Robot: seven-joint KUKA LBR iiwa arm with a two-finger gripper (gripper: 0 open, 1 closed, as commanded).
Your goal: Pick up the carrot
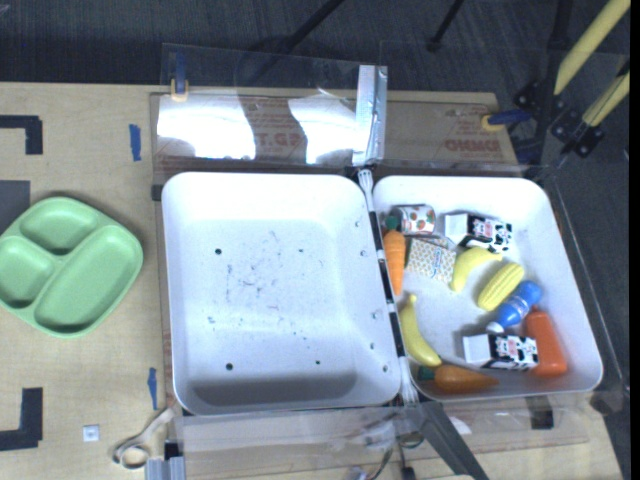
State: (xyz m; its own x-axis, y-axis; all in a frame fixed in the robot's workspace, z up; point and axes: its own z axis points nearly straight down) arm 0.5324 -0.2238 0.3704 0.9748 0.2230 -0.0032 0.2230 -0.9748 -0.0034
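An orange carrot [395, 260] with a dark green top lies lengthwise against the left wall of the right bin [565, 238], its top pointing to the back. A patterned packet [432, 261] touches it on the right, and a yellow banana [414, 334] lies just in front of it. A second orange tapered piece [465, 376] with a green end lies along the bin's front wall.
The right bin also holds two cow-print cartons [489, 232] [510, 350], a yellow corn cob [498, 281], a blue item [518, 305], an orange bottle [546, 344] and a small box [415, 218]. The left bin [270, 184] stands beside it. A green divided plate [68, 265] sits at far left.
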